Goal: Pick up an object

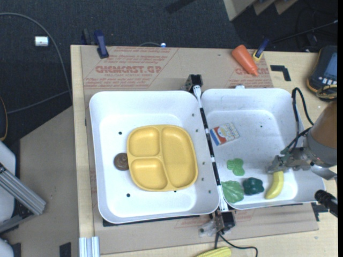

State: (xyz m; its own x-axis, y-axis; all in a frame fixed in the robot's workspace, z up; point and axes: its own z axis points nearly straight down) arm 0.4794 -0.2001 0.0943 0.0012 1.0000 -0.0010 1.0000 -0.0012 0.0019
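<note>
We judge the approach step is in hand, the pick not yet made.
Yellow tray (161, 157) at nine o'clock; banana (275, 184) at four o'clock, gripper (282, 163) just above it, jaw state we cannot tell; next we need a descent onto it.

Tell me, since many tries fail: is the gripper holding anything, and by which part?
It cannot be told. The gripper sits at the top end of the curved yellow banana, still lying in the bin.

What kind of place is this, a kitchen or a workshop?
Most likely a robotics lab bench: two white bins on a board, toy food such as a banana, and a robot end effector reaching in.
</note>
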